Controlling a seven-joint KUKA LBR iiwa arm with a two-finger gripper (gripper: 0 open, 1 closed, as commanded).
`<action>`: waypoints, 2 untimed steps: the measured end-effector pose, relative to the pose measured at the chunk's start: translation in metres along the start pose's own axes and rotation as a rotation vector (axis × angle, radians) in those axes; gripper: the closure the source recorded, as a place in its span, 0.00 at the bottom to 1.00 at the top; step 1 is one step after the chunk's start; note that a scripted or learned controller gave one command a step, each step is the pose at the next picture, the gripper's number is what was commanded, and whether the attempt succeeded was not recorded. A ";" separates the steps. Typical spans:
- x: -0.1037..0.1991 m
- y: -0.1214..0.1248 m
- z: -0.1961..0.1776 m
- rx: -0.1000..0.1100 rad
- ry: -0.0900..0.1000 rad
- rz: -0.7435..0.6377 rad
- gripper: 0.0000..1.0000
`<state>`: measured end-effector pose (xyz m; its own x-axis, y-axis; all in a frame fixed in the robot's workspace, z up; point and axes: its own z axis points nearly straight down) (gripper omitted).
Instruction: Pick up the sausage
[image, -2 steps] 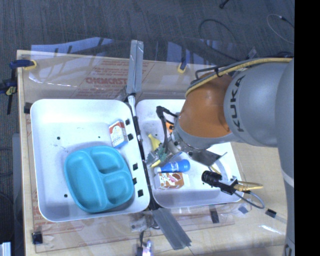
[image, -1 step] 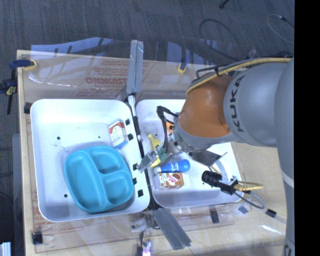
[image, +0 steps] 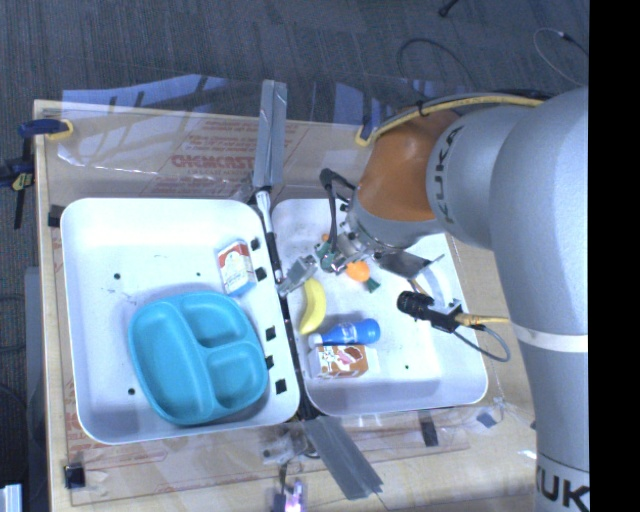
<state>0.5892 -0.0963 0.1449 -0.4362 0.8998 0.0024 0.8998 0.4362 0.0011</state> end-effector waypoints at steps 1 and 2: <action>-0.035 0.036 0.030 0.068 0.072 -0.075 0.00; -0.036 0.033 0.032 0.127 0.093 0.223 0.00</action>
<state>0.6348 -0.1140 0.1126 -0.2197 0.9723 0.0802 0.9640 0.2290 -0.1353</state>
